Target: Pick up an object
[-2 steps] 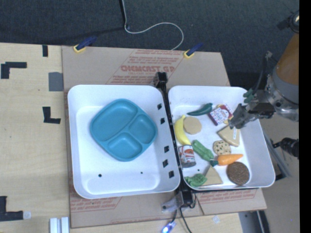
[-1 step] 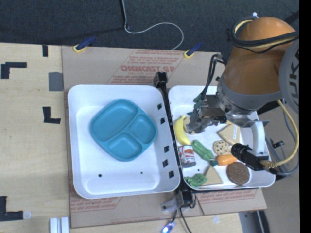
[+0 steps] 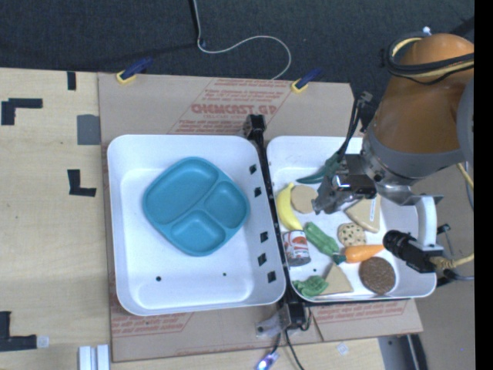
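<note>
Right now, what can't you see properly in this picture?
- Pincer: in the camera view its fingers blur into dark metal, so open or shut is unclear.
- Right bin: the arm covers its far right part.
- Can: label too small to read.
- Cookie: partly tucked beside the carrot.
- Banana: clear, but whatever lies under the pincer is hidden.

We count two white bins: one blue divided plate in the left; in the right, one banana, one can, one carrot, one cookie, one brown round patty.
</note>
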Controlling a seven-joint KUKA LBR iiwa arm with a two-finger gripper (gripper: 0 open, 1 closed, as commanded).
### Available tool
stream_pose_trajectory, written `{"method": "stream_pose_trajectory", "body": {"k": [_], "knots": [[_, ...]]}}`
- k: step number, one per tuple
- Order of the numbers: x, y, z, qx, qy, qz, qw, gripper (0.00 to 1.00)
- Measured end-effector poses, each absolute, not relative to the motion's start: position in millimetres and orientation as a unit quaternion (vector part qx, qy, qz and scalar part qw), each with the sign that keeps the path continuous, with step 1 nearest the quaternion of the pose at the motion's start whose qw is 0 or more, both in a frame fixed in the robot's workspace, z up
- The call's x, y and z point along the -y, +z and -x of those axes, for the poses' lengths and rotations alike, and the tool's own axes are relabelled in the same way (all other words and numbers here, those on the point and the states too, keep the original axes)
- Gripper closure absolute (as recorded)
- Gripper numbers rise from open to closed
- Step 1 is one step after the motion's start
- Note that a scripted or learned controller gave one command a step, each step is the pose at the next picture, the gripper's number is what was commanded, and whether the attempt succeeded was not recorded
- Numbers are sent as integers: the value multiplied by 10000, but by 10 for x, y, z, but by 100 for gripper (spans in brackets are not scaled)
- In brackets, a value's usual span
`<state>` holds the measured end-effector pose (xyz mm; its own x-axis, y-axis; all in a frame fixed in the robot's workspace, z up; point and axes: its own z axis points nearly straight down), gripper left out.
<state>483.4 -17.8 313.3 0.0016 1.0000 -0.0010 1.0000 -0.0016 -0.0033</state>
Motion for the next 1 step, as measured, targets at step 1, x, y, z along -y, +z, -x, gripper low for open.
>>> {"method": "stream_pose_trajectory", "body": {"k": [1], "knots": [[-681,4345,-4843,7116,-55,7025,-28,100]]}}
